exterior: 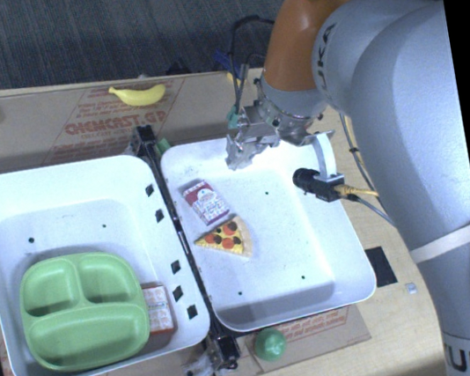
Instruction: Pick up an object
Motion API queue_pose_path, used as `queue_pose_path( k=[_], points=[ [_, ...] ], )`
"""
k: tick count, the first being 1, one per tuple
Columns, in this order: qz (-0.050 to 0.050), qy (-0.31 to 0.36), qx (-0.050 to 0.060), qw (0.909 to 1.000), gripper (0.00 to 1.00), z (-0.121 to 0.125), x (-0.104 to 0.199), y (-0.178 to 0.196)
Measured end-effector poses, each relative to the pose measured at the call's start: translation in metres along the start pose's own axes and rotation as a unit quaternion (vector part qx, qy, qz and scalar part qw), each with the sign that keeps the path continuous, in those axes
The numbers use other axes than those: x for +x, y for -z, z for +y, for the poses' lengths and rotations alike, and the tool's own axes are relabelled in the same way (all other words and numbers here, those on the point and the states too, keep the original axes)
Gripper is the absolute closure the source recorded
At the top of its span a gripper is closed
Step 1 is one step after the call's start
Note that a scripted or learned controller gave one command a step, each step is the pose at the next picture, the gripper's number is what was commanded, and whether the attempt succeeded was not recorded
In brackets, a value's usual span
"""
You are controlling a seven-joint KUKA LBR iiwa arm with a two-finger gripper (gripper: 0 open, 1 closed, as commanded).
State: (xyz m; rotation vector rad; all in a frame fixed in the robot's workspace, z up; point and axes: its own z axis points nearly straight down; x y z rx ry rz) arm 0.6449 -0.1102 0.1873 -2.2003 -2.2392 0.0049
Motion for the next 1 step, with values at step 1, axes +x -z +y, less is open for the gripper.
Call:
queue_pose_path(
  k=[1],
  points=[
    [0.001,-0.005,-0.001,1.0,1.0,-0.052,0.0716,0.0494]
  ],
)
